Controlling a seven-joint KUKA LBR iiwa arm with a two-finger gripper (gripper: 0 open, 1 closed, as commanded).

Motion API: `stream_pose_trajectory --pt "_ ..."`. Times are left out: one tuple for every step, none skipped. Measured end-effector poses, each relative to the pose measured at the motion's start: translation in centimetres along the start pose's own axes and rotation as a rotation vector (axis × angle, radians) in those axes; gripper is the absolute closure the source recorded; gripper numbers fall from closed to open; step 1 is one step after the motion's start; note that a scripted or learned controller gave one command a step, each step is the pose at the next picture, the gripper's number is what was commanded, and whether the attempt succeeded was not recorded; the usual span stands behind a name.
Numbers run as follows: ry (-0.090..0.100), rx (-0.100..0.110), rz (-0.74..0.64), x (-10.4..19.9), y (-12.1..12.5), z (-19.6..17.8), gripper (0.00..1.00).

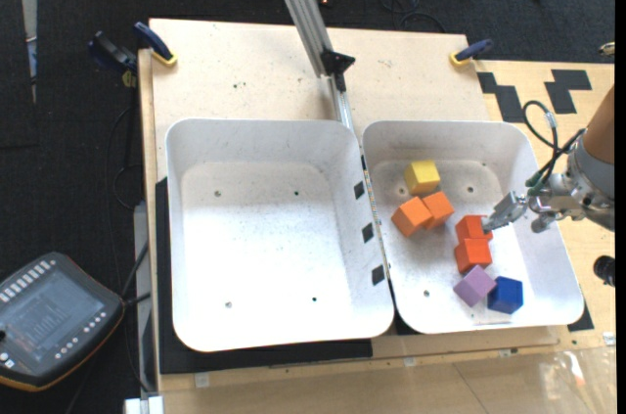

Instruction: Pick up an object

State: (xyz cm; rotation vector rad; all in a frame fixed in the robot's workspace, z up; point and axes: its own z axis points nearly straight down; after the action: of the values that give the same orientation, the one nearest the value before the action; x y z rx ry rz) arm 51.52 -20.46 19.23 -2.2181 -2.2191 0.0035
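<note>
Red-orange plastic cubes [473, 242] are sitting just beside the gripper [501, 214], whose grasp I cannot tell, so centring matters.

In the right bin we count six small blocks: a yellow cube [424, 175] farthest back, two orange blocks [423, 211] touching just before it, two red-orange blocks [473, 242] stacked close together, and a lilac cube [475, 285] touching a blue cube [506, 295] nearest the front wall.

one fixed camera looks down at a slant on both white bins [264, 236] from above the bench [254, 69].
</note>
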Motion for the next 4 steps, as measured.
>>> stream_pose_trajectory --pt "0.001 0.001 0.0 1.0 -0.4 5.0 0.0" --pt "-0.002 -0.007 0.0 0.9 -0.2 3.7 1.0" --pt "-0.004 -0.011 -0.001 0.5 -0.7 -2.4 1.0" --pt "-0.004 -0.012 -0.004 1.3 -0.1 -8.2 1.0"
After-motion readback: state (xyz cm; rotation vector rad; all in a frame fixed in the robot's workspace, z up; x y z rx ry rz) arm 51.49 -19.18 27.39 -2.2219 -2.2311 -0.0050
